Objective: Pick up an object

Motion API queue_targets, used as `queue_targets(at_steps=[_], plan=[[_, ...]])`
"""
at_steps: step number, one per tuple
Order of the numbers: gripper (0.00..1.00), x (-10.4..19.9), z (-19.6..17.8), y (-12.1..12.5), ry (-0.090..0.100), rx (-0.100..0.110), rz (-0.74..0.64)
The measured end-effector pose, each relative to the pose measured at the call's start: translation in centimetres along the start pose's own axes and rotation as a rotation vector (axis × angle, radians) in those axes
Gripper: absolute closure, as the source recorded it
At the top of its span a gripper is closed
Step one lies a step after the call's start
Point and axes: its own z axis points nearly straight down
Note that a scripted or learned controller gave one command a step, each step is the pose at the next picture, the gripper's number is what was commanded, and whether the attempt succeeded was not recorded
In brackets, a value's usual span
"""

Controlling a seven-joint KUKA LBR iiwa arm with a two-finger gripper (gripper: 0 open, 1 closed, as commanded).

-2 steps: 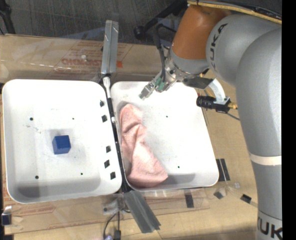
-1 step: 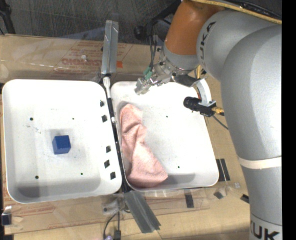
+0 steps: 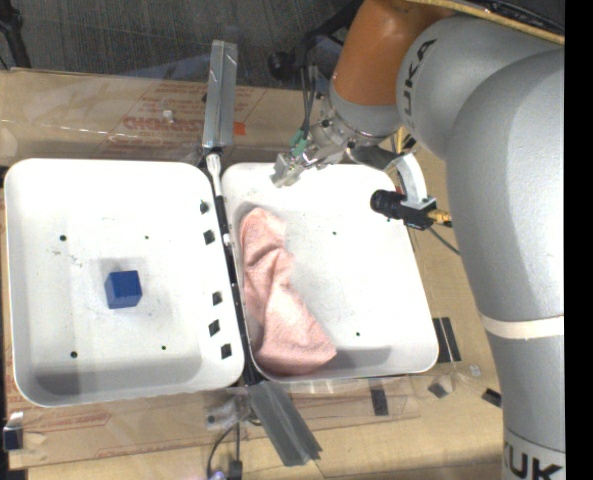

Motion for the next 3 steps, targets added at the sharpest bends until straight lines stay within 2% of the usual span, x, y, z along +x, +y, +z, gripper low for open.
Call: queue_targets(at_steps=[1,2,3], plan=[[1.0,0.0,-0.8,0.1,0.001,0.004,-0.006],[1.0,-0.2,2.1,-3.0,0.001,0.001,-0.06],[1.0,-0.2,1.3,-2.9,0.003,0.005,-0.064]])
